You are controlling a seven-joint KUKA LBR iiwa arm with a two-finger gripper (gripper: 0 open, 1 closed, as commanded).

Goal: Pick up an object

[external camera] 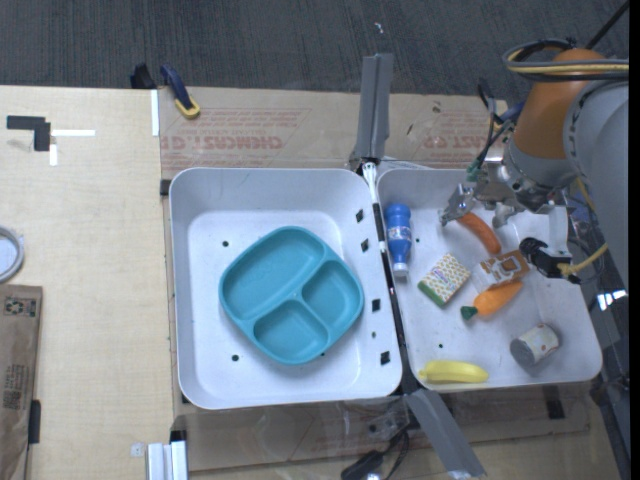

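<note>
The gripper [468, 204] hung over the right bin [580, 368], jaws seemingly spread beside an orange sausage [482, 232], holding nothing; it should straddle it squarely.

Right bin [585, 368], seven loose objects:
- Blue bottle [398, 234]: lying on side along left wall, cap toward near end.
- Patterned sponge [444, 278]: flat, tilted, mid-floor, just right of bottle.
- Orange sausage [480, 231]: slanted, far part of bin.
- Small brown-and-white packet [504, 265]: just above carrot.
- Carrot [492, 300]: orange, green tip pointing left, lying slanted.
- Grey cup [535, 344]: on side, near right corner.
- Banana [455, 372]: yellow, flat along near wall.
</note>
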